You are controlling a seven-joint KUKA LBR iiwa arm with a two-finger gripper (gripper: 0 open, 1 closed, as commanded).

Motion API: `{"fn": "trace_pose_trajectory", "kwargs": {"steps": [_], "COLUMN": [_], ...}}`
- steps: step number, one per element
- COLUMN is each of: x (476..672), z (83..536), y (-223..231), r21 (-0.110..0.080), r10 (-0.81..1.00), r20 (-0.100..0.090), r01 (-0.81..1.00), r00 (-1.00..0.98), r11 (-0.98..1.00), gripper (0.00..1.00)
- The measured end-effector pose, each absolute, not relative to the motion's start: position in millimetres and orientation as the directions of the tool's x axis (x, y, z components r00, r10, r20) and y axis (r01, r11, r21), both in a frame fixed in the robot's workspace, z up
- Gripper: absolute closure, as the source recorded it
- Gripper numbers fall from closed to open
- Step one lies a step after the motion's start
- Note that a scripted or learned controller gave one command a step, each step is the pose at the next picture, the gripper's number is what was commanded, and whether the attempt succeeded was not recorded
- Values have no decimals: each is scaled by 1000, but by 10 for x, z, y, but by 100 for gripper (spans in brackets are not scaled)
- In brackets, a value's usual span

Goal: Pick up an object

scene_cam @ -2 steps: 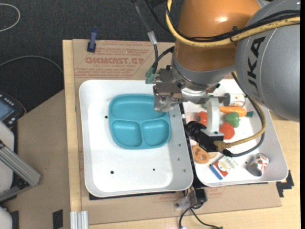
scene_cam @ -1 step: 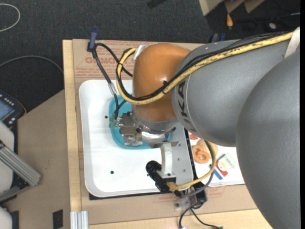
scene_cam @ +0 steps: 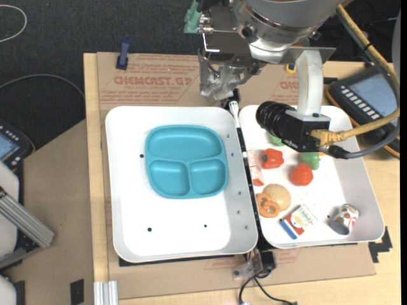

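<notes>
Hovering at the far edge between the 2 bins, the gripper (scene_cam: pixel 218 89) leaves its state impossible to tell. Candidates sit in the right bin (scene_cam: pixel 365 199); the red tomato (scene_cam: pixel 302 175) stands apart, so descending squarely over it seems wisest.

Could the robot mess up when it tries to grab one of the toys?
Maybe. The red pepper, tomato and bun are round and lie close together in the right bin, so one could slip or get bumped. The pincer hangs near the bins' far edge, above neither toy, so it may come down on a rim instead.
</notes>
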State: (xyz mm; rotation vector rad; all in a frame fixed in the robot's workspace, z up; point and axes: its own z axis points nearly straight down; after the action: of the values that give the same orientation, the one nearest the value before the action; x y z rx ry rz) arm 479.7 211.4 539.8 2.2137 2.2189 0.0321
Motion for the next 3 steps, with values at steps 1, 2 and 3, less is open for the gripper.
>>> {"fn": "trace_pose_trajectory", "kwargs": {"steps": [1, 2, 3], "x": [4794, 4785, 4788], "z": [5353, 4692, 4207], "y": [2251, 2246, 1988], "r21": [4, -8, -7], "r10": [1000, 1000, 1000], "r20": [2, -4, -3], "r01": [1000, 1000, 1000], "r00": [-2, 1, 4], "r11": [2, -1, -4], "gripper": [100, 100, 100]}}
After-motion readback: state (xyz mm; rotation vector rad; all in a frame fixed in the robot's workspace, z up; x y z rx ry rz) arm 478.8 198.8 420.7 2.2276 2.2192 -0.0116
